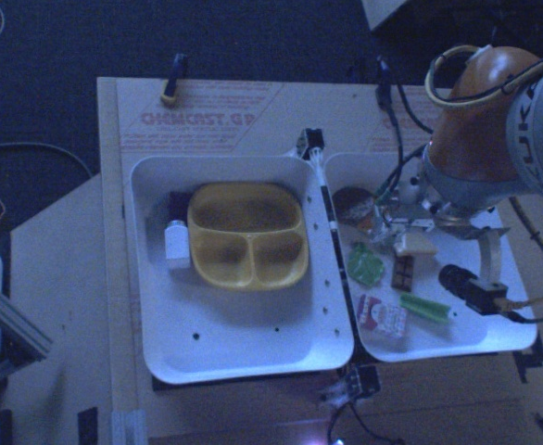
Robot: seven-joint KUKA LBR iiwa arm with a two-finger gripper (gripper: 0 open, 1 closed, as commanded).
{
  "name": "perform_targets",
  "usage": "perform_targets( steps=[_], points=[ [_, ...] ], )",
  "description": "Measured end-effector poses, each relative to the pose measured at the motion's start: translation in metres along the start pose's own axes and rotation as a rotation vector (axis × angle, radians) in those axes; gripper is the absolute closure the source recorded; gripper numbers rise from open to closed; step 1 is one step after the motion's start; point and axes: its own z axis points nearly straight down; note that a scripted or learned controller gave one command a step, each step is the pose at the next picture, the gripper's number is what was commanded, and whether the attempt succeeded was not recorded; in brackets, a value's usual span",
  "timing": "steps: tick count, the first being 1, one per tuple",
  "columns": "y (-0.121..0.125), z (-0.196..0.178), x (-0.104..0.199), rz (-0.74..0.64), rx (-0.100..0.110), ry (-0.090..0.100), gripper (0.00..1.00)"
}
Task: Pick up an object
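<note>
Plywood bench (207, 119), two white bins (151, 248), dark floor (86, 26), tool (397, 221) state unclear.

Left bin (160, 341): yellow divided plate (247, 235), small white bottle (177, 244) touching its left edge. Right bin (494, 336): arm (489, 128) above; green packet (365, 267), chocolate bar (402, 273), green stick (425, 307), red-white carton (382, 317).

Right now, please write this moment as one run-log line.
arm: over right bin | gripper: hidden | left bin: yellow plate, white bottle
</note>
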Motion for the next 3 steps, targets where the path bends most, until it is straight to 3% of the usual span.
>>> perform_targets(
  steps=[2, 3],
  points=[
    [0.026, 0.005, 0.104, -0.001, -0.006, -0.001, 1.0],
    [0.036, -0.009, 0.115, 0.003, -0.008, -0.002, 1.0]
  ],
)
